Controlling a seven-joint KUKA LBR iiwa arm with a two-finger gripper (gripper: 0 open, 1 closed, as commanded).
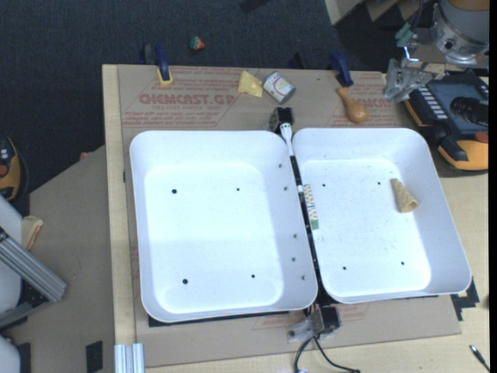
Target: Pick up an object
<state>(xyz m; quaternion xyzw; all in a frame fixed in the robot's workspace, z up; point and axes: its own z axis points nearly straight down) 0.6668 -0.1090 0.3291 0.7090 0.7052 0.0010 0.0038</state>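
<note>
The tan cone (403, 195) lies in the right bin (435, 162). The gripper (401, 81) hangs well above it, beyond the bin's far edge. Its fingers are apart and hold nothing.

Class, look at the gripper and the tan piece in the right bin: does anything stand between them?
Nothing visible does. The gripper hangs above the bench beyond the right bin's far rim, and the tan piece lies alone on the bin floor near its right side.

Only one bit of readable text here

The brown board (202, 99) under the bins has "CHEMCAST GP" printed in red along its top edge; other print is too blurry.
</note>
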